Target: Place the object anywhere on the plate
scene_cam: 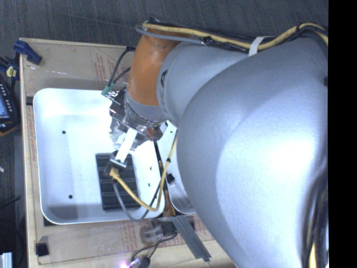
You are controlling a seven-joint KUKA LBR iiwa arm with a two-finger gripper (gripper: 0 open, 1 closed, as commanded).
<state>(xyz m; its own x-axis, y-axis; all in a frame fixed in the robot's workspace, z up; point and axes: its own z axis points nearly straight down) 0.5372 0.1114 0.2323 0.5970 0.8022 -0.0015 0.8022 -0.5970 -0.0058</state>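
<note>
My grey arm with its orange band (148,66) reaches in from the right and covers most of the view. The gripper (121,128) hangs low over the right part of the left white bin (61,149), just under the wrist. The wrist and its mounts hide its tips. Bare white floor with two small dark dots lies to the gripper's left.
A corner of the right bin (179,202) peeks out under the arm. A blue clamp (27,50) sits at the bench's far left corner, and a dark device (5,108) lies beyond the left edge. A metal bracket (187,236) lies at the bench's front edge.
</note>
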